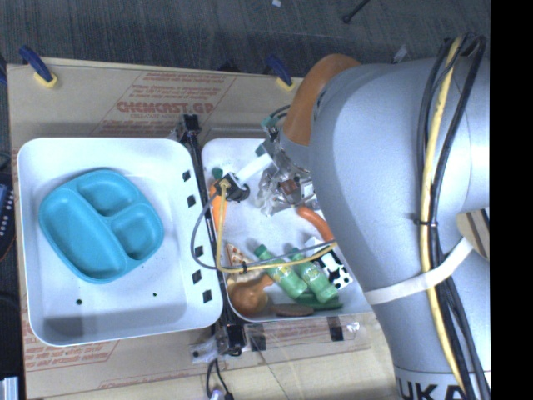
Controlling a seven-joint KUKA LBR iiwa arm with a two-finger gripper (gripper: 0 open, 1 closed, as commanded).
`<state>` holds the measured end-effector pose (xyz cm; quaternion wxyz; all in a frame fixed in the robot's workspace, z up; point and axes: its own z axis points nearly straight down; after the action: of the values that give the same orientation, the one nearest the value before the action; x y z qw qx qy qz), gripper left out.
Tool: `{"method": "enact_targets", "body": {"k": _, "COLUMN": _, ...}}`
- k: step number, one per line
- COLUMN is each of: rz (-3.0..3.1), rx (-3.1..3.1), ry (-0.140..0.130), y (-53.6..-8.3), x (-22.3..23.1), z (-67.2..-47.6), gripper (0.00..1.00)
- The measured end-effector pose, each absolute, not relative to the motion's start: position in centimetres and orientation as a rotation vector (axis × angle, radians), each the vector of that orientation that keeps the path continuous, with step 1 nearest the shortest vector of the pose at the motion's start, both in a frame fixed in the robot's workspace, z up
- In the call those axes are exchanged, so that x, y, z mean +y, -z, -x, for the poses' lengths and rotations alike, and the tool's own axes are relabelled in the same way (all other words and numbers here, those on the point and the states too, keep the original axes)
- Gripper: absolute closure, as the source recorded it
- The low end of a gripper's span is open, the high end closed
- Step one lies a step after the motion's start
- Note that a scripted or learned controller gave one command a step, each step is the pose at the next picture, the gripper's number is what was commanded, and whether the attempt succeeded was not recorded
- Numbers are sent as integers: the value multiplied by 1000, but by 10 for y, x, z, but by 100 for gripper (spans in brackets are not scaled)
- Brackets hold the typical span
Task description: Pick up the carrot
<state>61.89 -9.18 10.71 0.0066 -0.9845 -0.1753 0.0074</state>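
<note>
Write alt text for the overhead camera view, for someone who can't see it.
A grey robot arm reaches from the right over the right white bin, its tool near a carrot among toy food. The left bin holds a blue divided plate.

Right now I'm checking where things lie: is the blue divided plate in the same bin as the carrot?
No: the blue plate lies in the left bin, while the carrot lies in the right bin.
</note>
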Motion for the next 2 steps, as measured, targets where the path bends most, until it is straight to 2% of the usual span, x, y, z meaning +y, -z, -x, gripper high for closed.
{"method": "enact_targets", "body": {"k": 1, "rz": 3080, "rx": -586, "ry": 4, "y": -224, "x": -41, "z": -569, "gripper": 100}}
{"method": "enact_targets", "body": {"k": 2, "rz": 3049, "rx": -728, "ry": -13, "y": -226, "x": 74, "z": -558, "gripper": 100}}
